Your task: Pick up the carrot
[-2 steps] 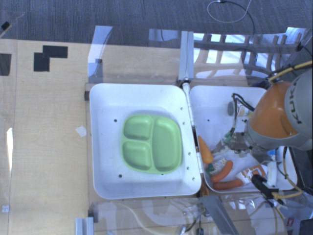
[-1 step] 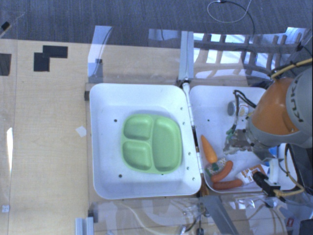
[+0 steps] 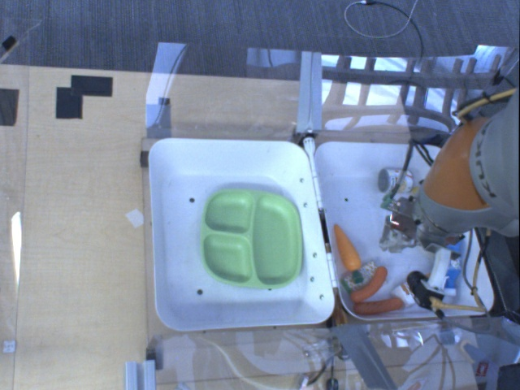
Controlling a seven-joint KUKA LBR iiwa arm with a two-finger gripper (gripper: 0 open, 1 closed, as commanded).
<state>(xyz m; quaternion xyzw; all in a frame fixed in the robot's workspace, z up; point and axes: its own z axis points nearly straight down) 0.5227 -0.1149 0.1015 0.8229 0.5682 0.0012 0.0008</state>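
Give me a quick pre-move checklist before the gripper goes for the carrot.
1. Carrot visible in the right bin, near its left wall: ok.
2. Gripper in the same bin, right of the carrot: ok.
3. Finger opening: cannot tell.
4. Carrot not yet held: ok.
5. Room around the carrot: not ok, sausages and a small item crowd its lower end.
6. Green plate in the left bin, out of the way: ok.

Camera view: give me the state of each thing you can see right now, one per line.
carrot: lying in the right bin, near its left wall, not held.
green plate: flat in the left bin, compartments bare.
two sausages: lying at the right bin's near edge.
gripper: over the right bin, right of the carrot, nothing seen held.
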